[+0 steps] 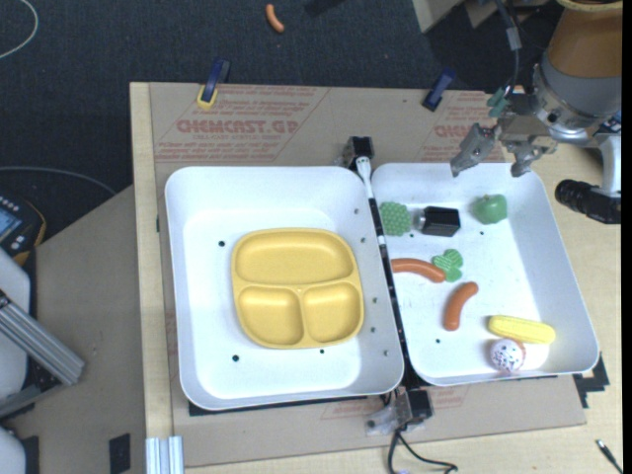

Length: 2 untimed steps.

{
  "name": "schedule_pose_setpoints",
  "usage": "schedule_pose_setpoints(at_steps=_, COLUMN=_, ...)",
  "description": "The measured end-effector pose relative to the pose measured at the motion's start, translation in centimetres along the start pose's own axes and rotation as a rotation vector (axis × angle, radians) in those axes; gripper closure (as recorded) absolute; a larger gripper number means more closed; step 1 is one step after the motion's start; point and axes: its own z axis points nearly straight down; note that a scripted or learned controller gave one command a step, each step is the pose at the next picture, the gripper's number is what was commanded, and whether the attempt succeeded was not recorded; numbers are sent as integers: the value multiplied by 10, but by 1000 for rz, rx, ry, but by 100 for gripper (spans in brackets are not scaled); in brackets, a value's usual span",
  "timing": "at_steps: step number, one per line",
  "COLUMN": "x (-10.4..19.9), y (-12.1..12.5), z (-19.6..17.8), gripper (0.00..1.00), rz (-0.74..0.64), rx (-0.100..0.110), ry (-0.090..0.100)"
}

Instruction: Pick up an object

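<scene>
While the end effector (497, 156) hangs spread apart and empty over the right bin's (568, 265) far rim, the nearest target, a green toy (490, 207), sits just below it. Risk: that toy lies close to the wall, so a finger could catch the rim and shove it aside.

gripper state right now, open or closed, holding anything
gripper: open, fingers spread, nothing between them, above the far edge of the right bin.

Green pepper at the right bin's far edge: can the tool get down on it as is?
Probably yes. The tool hangs open just above the green pepper, which sits apart from the black block. The bin wall close behind may crowd one finger.
</scene>
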Motion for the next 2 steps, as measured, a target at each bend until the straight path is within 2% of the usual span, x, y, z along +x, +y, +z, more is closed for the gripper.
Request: schedule_pose_setpoints(at_steps=2, x=5, y=-2, z=127, gripper=0, rz=0, rx=8, ry=2)
